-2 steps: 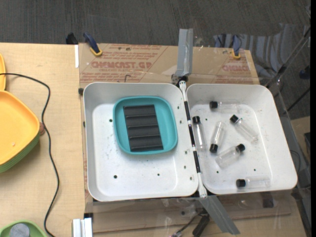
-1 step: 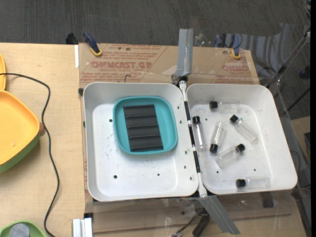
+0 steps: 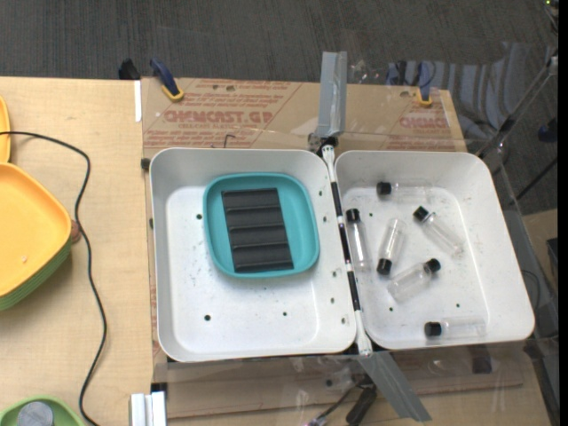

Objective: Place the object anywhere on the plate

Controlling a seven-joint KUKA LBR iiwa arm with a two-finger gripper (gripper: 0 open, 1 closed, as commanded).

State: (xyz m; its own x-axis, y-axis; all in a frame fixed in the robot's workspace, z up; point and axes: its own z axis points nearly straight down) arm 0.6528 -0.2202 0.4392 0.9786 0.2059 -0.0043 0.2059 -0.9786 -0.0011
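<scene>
Where the brown board (image 3: 293,114) shows behind the two bins, red print runs across it, and I can make out "CHEMCAST" on the left and a fainter repeat of the lettering at the right end; the rest is too small to read. Two clamps with blue handles pin that board down, one at its left corner (image 3: 165,78) and one near the right (image 3: 424,85). The left bin (image 3: 177,264) holds a teal plate (image 3: 306,229), squarish with rounded corners, whose middle carries a dark ribbed insert (image 3: 257,230). The right bin (image 3: 497,264) holds several clear vials with black caps, scattered and lying at different angles: one (image 3: 355,236) along the divider, one (image 3: 389,246) near the middle, one (image 3: 433,224) further right, one (image 3: 414,278) lower down, and one (image 3: 448,329) by the front wall. None is on the plate. To the left lies a pale wooden tabletop (image 3: 80,114) with a black cable (image 3: 89,264) trailing over it and stacked orange and green dishes (image 3: 27,238) at the edge. Dark grey carpet (image 3: 266,16) lies beyond.
</scene>
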